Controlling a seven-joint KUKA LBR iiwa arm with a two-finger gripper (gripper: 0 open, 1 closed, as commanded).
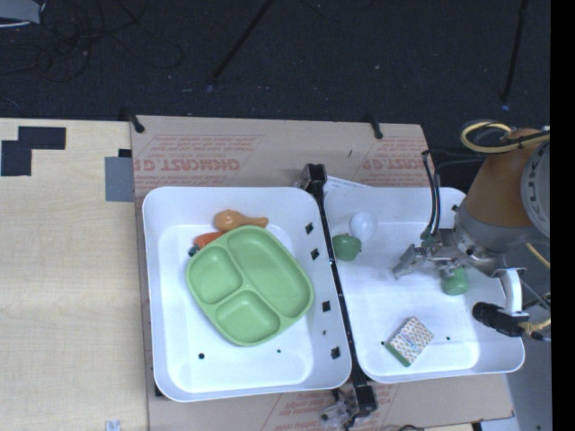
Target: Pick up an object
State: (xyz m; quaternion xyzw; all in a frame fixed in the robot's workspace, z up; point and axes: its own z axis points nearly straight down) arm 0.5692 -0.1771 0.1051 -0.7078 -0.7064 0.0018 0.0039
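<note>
My gripper (436, 263) hangs low over the right bin (503, 359), near its right side, with its fingers spread open and nothing between them. A small green object (455, 284) lies just below and to the right of it, beside the right finger. Another green piece (346, 246) and a white rounded object (362, 225) lie by the bin's left wall. A small patterned box (411, 340) rests near the front of the same bin.
The left bin (171, 348) holds a green divided plate (249, 284) with an orange object (235, 220) behind it. A black divider (331, 277) runs between the bins. Cables (435, 200) hang beside the arm. Cardboard (234, 155) lies under both bins.
</note>
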